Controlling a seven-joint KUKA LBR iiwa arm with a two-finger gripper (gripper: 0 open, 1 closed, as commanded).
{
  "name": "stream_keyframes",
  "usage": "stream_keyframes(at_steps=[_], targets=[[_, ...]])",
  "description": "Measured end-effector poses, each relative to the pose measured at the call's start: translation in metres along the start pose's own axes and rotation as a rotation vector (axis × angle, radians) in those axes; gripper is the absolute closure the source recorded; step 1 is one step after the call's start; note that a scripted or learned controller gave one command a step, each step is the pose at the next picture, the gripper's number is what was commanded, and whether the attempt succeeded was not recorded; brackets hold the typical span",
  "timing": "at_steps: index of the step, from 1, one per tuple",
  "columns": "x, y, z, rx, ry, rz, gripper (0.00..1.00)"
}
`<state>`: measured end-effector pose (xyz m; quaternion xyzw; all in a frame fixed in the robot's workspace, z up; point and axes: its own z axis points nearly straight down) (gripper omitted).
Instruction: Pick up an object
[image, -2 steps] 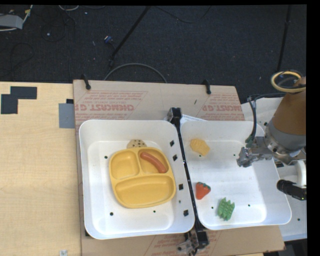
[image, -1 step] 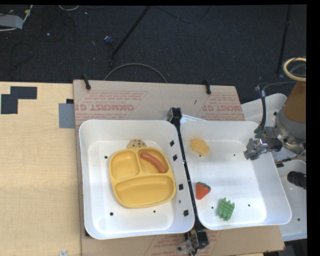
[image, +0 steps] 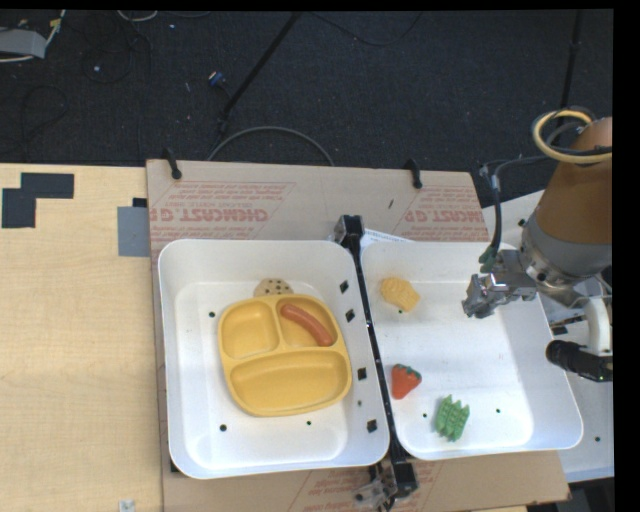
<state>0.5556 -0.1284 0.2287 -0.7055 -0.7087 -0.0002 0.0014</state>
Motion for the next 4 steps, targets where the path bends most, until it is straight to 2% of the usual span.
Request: stream_keyframes(at_steps=[1,3,4], targets=[[0.052,0.002,0.011,0.002,0.000,0.000,1.00],[0.163,-0.005,-0.003,0.001,-0.002,0.000,1.00],[0.215,0.008,0.006,0.002,-0.002,-0.001,1.00]])
